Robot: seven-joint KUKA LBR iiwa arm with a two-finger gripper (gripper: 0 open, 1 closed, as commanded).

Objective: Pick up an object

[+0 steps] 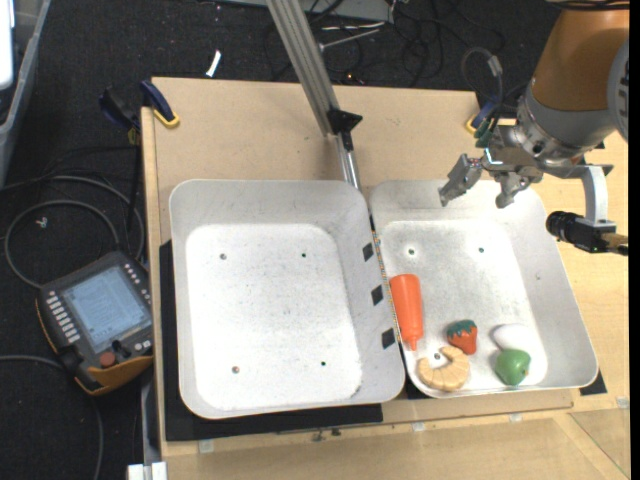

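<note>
Progress: the pick has not been made, as far as can be judged. The gripper [482,180] hangs above the far edge of the right bin [530,258], its two fingers spread apart with nothing between them. No object is lifted; every candidate lies on the bin floor.

Position of the objects, taken from the right bin: all sit in its near half, well apart from the gripper. The orange carrot [406,308] lies along the bin's left wall. Near the front rim are a tan, ring-shaped pastry [444,370], a small red strawberry-like piece [461,335] just behind and touching or nearly touching it, a green fruit [513,366] towards the front right corner, and a pale white item [510,336] just behind the green one; what that last item is I cannot tell.

Remaining, in my judgement: travel towards the front of the bin, descent over one object, closure, and lift.

Surface: the right bin and the left bin [270,288] sit side by side, touching, on a tan bench top [250,128]. The left bin holds none of the objects.

Room: left of the left bin, on the dark floor, rests a handheld control pendant [95,313] with cables. Behind the bins a metal strut [305,53] slants up from their shared edge.
</note>
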